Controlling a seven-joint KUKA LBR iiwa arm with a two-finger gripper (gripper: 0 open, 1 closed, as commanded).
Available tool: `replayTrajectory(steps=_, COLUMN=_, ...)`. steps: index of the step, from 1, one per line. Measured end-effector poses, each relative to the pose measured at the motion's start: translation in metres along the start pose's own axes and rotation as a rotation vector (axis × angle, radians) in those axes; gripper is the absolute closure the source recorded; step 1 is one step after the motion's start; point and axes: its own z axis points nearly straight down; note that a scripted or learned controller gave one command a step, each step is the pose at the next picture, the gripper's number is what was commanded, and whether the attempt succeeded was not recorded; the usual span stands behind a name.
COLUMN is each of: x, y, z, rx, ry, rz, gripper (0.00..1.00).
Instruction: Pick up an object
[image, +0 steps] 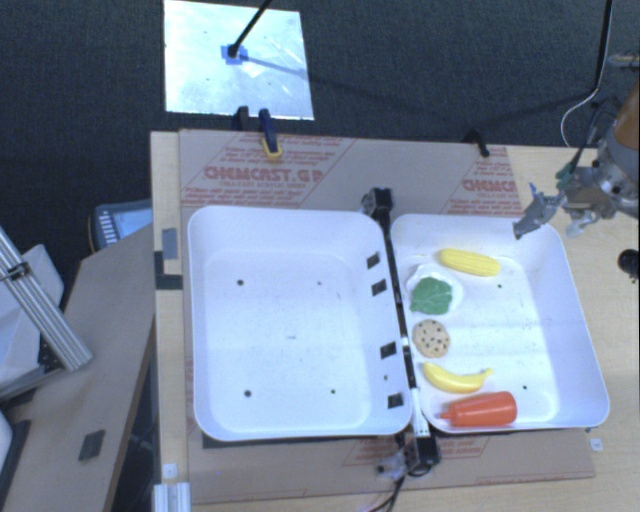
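Camera view has my gripper (532, 218) hanging over the far right corner of the right bin (560, 330), fingers looking spread and holding nothing. The corn (469, 262), broccoli (432, 295), cookie (431, 338), banana (455, 377) and carrot (481, 408) all sit along that bin's left wall, well apart from it, so I'd guess it's parked clear until a target gets picked.

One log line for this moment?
gripper: above right bin far edge, holding nothing | corn, broccoli, cookie, banana, carrot: in bin

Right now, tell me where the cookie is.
The cookie lies in the right bin, near its left wall, between the green leafy piece above and the banana below.
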Motion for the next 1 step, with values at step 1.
replayTrajectory(steps=1, x=0.0767, y=-0.003, z=-0.1095, rx=-0.01, ry=0.0, rz=-0.008, gripper=0.0)
